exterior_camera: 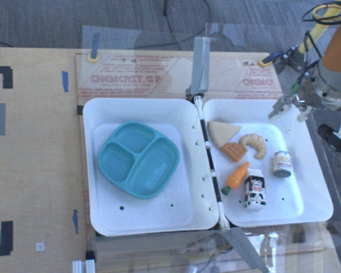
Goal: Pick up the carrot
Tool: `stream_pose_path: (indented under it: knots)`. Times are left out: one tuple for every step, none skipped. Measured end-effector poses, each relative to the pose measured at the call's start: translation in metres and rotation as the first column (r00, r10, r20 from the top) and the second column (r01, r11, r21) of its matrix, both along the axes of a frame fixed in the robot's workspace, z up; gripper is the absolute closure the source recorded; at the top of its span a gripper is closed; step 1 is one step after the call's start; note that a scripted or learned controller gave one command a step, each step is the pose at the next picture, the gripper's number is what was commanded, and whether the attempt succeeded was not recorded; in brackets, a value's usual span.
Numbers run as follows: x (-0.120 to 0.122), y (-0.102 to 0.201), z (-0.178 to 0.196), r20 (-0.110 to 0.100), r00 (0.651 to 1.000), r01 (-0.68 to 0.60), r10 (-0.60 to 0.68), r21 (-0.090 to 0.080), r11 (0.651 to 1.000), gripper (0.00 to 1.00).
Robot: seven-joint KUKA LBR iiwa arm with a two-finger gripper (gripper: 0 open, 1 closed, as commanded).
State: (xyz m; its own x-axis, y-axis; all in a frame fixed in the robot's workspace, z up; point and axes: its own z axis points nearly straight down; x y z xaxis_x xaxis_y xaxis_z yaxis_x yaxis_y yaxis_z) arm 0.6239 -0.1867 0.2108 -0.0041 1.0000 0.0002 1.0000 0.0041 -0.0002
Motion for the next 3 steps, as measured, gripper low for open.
stream_pose_path:
  knots:
    - [-0.021, 0.060, -0.102, 0.010, 0.979, -0.203, 0.203, -0.005, 0.979, 0.00]
    - [-0.056, 0.080, -0.121, 0.009, 0.815, -0.579, 0.579, -0.007, 0.815, 0.00]
    - [-0.054, 0.079, -0.110, 0.015, 0.818, -0.575, 0.575, -0.010, 0.818, 1.00]
